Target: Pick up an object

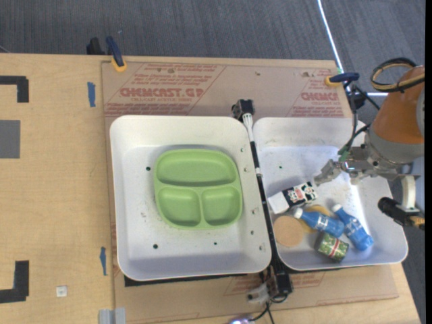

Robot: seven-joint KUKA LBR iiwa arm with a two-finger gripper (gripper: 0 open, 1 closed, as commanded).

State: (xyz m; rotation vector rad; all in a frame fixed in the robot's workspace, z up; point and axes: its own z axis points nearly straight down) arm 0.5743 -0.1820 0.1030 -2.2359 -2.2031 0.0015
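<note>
Camera view shows you the gripper (335, 171) over the right bin (297, 140), at 1 o'clock from 2 blue bottles (337, 225); you cannot tell its grip.

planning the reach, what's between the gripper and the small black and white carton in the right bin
Bare white floor of the right bin in the camera view; nothing lies between the gripper and the carton.

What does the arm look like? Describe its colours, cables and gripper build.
The arm has an orange band above a grey wrist, with yellow and black cables looping near its top. The gripper is grey metal with thin fingers and small green and red spots on its body.
</note>
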